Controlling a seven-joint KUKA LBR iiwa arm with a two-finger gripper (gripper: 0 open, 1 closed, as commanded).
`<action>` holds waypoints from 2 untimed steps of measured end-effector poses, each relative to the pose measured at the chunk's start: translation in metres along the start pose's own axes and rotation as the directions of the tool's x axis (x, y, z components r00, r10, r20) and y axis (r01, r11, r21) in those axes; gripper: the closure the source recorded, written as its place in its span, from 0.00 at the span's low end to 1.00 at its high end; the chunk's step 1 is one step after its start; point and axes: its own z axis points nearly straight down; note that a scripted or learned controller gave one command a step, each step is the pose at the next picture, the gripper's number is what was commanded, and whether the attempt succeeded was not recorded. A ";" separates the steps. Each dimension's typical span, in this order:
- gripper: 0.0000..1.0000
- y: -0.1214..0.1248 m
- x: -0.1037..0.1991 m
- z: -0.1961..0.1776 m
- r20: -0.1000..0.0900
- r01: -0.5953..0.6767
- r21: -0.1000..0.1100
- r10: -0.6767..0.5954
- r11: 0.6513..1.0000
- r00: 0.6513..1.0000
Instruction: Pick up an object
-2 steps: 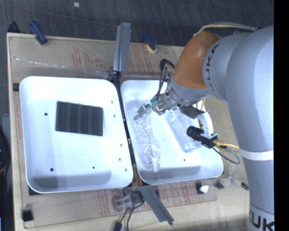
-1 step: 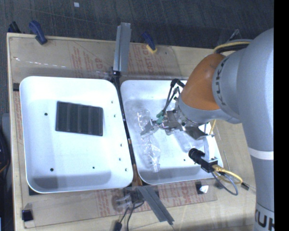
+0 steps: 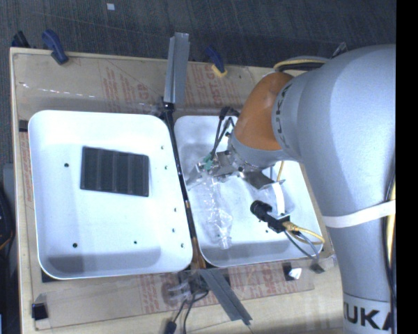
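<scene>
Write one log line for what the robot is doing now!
arm: over right bin | pincer: by clear plastic thing | left bin: dark ridged block

A dark ribbed rectangular pad (image 3: 115,171) lies flat in the left bin (image 3: 49,127) — crumpled clear plastic (image 3: 214,211) sprawls in the right bin (image 3: 195,134).

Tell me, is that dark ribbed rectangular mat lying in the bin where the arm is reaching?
No, the dark ribbed rectangular mat lies in the left white bin, away from the arm.
</scene>
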 end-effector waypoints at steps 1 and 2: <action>0.00 0.046 -0.004 0.001 0.001 0.003 0.010 -0.003 1.000 1.000; 0.00 0.028 0.023 -0.098 -0.014 -0.191 0.010 0.191 0.982 0.981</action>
